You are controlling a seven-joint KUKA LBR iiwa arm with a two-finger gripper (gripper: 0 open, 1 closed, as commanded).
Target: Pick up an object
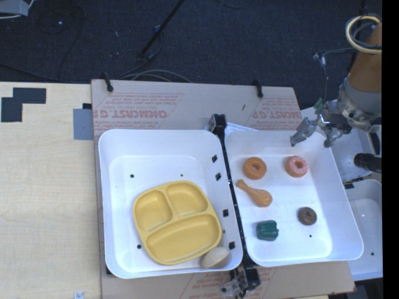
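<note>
Dark carpet backs the bench; gripper (317, 134), jaws wide and empty at frame's upper right, risks nudging the pink donut (297, 166) aside.

Pale wooden table (43, 185), brown cardboard sheet (187, 108) with red printing lying flat on it, two shallow white bins on the cardboard touching side by side, left bin (118, 167), right bin (336, 229)

In the right bin (340, 185), bare floor lies along the near edge and far-right corner, while the orange doughnut (254, 167), drumstick (254, 194) and green pepper (267, 230) crowd its left wall
</note>
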